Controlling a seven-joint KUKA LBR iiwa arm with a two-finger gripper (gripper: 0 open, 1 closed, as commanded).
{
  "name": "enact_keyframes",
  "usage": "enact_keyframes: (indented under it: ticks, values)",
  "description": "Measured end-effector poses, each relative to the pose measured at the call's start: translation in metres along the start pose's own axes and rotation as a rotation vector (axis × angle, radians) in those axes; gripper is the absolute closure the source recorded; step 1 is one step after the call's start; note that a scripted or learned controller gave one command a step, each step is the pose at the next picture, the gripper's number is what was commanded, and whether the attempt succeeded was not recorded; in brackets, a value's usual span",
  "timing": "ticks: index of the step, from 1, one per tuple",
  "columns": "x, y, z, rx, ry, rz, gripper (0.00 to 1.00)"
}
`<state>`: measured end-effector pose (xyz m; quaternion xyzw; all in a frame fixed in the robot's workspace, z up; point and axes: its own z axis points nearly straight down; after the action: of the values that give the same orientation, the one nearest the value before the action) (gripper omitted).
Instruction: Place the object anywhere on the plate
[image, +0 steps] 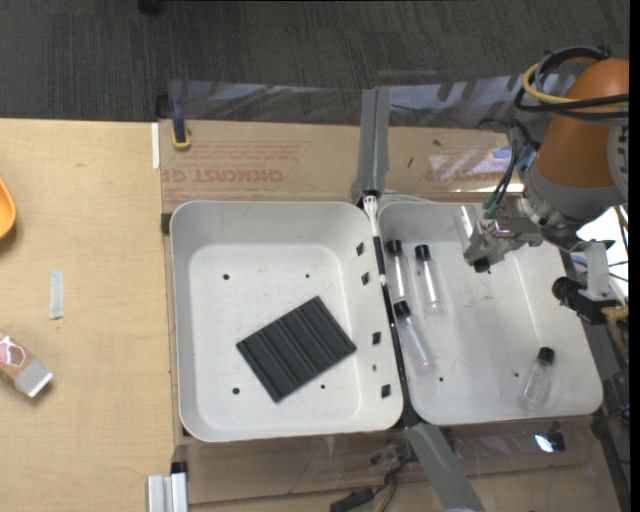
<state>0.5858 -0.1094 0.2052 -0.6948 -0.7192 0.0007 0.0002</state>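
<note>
A dark ribbed rectangular plate (296, 348) lies flat and turned at an angle in the left bin (200, 300). Several clear tubes with black caps lie in the right bin (500, 330): one (429, 277) near its upper left, one (415, 338) along its left wall, and one (535, 380) at the lower right. My gripper (482, 258) hangs over the upper middle of the right bin, just right of the upper tubes and far from the plate. Nothing shows in its grasp.
A grey divider post (373, 150) stands between the bins at the back. Cardboard (260, 165) backs the bins. On the wooden bench (80, 380) to the left lie a small wrapped item (22, 366) and a pale strip (56, 295).
</note>
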Motion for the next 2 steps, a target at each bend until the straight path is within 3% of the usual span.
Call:
enact_keyframes:
  ticks: [1,2]
  values:
    - [0.075,0.049,0.015,0.002,-0.001,0.176,1.0]
    - [0.142,0.002,0.002,0.003,0.0,0.026,1.0]
